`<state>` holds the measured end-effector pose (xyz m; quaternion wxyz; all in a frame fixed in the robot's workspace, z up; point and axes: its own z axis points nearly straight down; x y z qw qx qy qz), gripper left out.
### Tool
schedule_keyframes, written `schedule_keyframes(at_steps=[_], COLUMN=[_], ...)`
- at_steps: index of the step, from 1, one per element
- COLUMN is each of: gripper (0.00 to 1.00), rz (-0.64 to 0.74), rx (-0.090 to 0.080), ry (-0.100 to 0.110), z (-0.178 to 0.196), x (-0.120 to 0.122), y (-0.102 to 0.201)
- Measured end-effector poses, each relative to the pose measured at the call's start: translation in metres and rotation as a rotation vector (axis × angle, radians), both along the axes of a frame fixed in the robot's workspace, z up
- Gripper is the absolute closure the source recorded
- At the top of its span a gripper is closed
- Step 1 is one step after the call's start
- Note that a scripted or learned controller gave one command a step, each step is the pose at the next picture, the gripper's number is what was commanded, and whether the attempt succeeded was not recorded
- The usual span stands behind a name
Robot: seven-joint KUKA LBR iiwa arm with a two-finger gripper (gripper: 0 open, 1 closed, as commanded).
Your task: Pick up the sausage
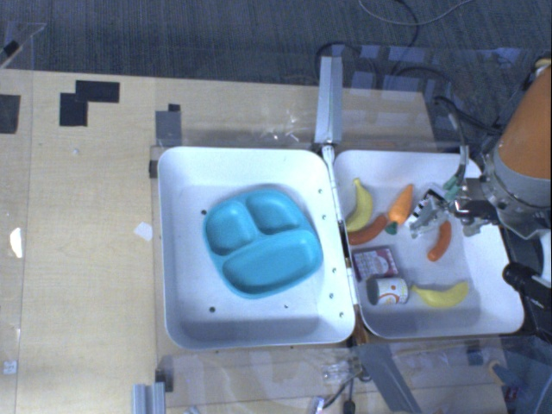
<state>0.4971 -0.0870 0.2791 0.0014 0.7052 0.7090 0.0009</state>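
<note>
Two sausage-like pieces lie in the right bin (pixel 483 317): a reddish sausage (pixel 369 229) at its left side, touching the near end of a banana (pixel 361 203), and a smaller orange-red one (pixel 439 241) towards the right. The tool (pixel 429 214) hovers between them beside a carrot (pixel 399 204), its fingers spread and holding nothing. By my reading, the pick has not yet happened: descent, closing and lift all remain. A blue divided plate (pixel 261 241) sits in the left bin (pixel 181 317).
</note>
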Motion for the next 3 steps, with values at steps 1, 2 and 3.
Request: schedule_keyframes(at_steps=[1, 2, 3], gripper=[0.00, 0.00, 1.00], rz=[-0.077, -0.039, -0.036], rx=[0.001, -0.001, 0.000], ry=[0.002, -0.010, -0.014], z=[-0.134, -0.190, -0.178], x=[-0.001, 0.043, 0.046], y=[-0.058, -0.088, -0.086])
